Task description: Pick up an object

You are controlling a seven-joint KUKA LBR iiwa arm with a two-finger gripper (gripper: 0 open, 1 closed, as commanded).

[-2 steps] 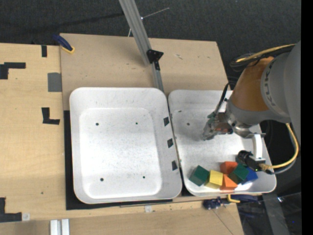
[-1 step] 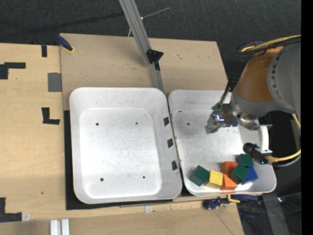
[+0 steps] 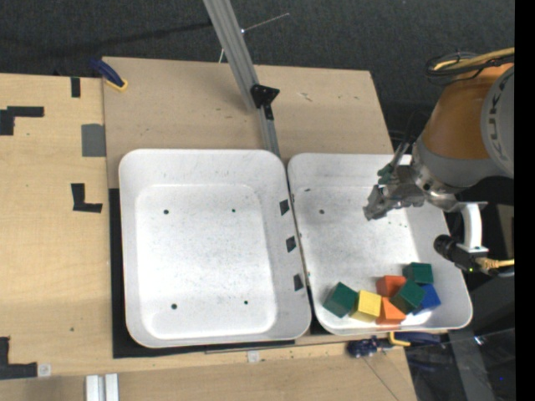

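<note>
Several small blocks lie bunched at the near right corner of the right bin: a dark green block, a yellow block, an orange block, another green block and a blue block. My gripper hangs over the upper right part of that bin, well back from the blocks. Nothing shows between its fingers.
The left bin sits beside the right one on the wooden bench. A slanted metal rail runs from the top down to the gap between the bins. A blue and yellow clamp lies at the bench's far left.
</note>
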